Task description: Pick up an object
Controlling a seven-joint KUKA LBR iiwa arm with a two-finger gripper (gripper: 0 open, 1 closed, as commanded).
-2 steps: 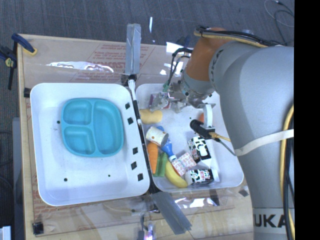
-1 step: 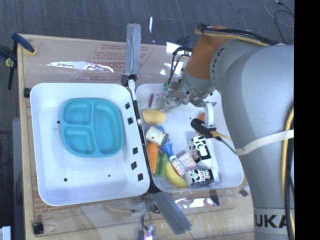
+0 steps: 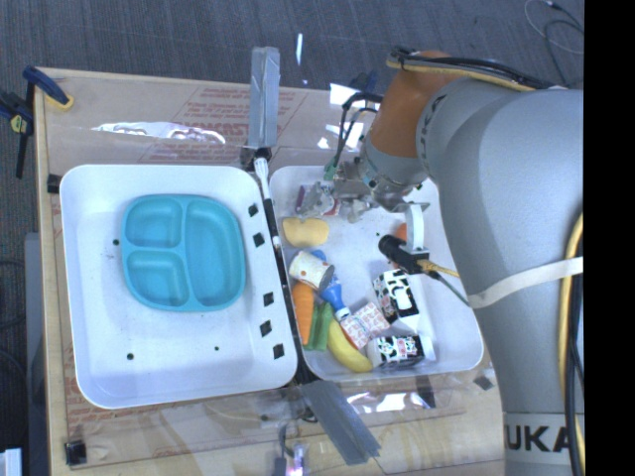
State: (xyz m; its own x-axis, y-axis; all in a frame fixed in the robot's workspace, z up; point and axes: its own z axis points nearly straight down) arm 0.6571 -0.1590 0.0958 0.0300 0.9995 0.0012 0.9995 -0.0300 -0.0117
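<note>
You are looking down at a slant on a worktop that carries two shallow white bins side by side. The left bin holds a turquoise divided plate lying flat near its middle. The right bin holds a cluster of small objects. A pale yellow lemon-like piece lies toward the far left of that bin. Nearer to you sit an orange carrot, a green piece just beside it, and a yellow banana at the near edge. Two black-and-white cartons lie at the near right, close to a small white bottle with a blue cap. The grey arm, with its orange band, reaches in from the right. Its gripper sits low over the far end of the right bin, just beyond the lemon-like piece. You cannot tell whether its fingers are apart or together.
</note>
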